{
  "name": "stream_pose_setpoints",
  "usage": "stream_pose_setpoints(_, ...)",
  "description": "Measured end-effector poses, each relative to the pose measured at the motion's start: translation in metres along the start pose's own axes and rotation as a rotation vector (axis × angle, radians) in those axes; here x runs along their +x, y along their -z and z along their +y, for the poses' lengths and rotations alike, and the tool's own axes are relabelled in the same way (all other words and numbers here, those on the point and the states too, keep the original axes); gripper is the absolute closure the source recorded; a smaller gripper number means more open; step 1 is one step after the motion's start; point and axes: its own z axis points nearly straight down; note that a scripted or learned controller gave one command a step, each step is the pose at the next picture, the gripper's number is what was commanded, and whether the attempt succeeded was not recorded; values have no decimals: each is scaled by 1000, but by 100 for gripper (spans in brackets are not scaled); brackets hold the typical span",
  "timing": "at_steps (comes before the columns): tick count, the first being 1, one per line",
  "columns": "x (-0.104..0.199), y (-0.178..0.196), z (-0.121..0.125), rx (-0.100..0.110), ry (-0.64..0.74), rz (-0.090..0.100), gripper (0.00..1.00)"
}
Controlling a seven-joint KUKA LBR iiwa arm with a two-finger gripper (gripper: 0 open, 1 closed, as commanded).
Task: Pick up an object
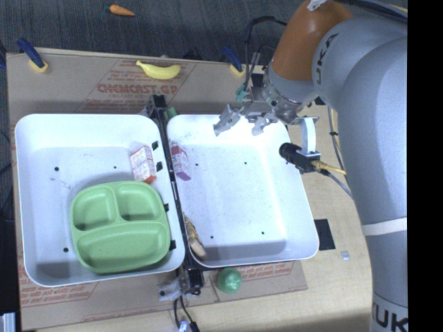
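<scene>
Worktop bins: pincer [241, 121] spread and holding nothing, hovers over right bin's [277, 244] far rim; approach step, next descend toward carton [179, 162].

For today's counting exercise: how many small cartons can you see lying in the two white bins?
2. One carton lies in the left bin, just above the green tray. The other carton lies at the right bin's left edge. Others could be hidden under the tray.

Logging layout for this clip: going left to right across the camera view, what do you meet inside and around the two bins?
Green divided plate → small carton in the left bin → packet at the right bin's left wall → green ball on the bench → tool over the right bin's far edge.
</scene>
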Motion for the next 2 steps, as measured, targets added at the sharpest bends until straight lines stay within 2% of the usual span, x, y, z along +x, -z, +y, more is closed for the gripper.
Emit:
stream_pose_setpoints(1,-58,8,13,-3,-2,-1,0)
stream_pose_setpoints(2,-88,-121,-40,0,0,-1,0)
